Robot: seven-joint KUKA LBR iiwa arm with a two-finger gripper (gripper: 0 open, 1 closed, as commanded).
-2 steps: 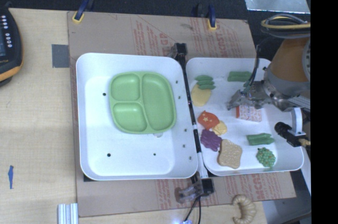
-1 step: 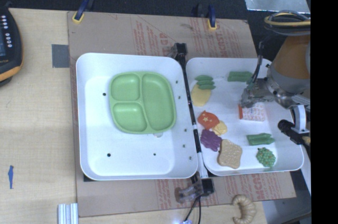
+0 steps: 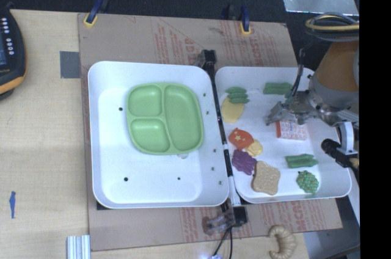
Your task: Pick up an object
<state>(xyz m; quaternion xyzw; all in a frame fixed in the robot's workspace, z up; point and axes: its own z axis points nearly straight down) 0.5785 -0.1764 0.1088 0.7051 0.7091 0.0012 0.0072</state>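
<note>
The likeliest pick is the red-and-white packet (image 3: 292,130), lying flat in the right bin (image 3: 339,193) directly beneath the gripper (image 3: 289,113). It looks thin, light and a little limp (a small sachet or card, too blurred to read), so it offers little height to pinch; a grasp across its short width, taking an edge, seems the best bet, and it may slide on the smooth bin floor.

The gripper hangs just above it, and whether its tips are spread or pressed together I cannot tell; nothing shows held between them.

Around it lie toy foods: a green bean pod (image 3: 278,88) behind, another green pod (image 3: 300,160) and a broccoli piece (image 3: 308,181) in front, a slice of toast (image 3: 266,178) nearer the centre. These look rigid, light plastic, easier to pinch across their narrow sides.

The left bin (image 3: 110,187) holds a green divided plate (image 3: 165,118).
</note>
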